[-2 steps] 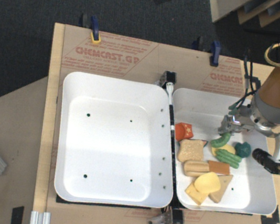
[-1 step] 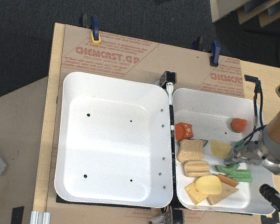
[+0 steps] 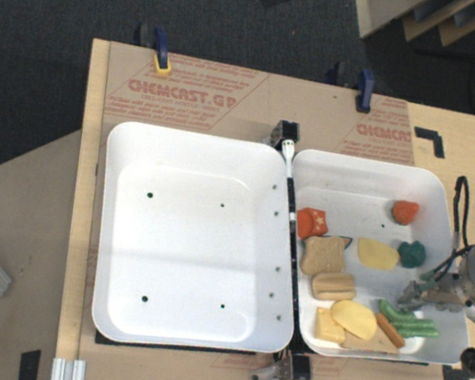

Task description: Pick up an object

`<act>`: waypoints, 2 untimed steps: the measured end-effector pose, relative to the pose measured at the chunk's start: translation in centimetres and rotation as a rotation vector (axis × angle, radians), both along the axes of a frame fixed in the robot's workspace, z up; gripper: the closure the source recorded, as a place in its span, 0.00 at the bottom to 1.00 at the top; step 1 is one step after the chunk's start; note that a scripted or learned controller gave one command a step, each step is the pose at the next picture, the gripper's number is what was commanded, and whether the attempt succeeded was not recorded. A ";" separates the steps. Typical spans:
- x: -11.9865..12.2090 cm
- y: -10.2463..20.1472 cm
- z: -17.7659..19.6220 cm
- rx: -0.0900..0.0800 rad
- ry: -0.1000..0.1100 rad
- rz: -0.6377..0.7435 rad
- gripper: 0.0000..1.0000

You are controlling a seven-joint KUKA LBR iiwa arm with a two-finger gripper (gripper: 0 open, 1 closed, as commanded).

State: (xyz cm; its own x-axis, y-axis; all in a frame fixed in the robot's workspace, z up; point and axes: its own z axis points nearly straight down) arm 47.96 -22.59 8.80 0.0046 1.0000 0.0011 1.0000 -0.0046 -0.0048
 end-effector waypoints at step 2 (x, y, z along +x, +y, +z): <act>0.4 0.2 2.0 -0.004 -0.009 0.002 1.00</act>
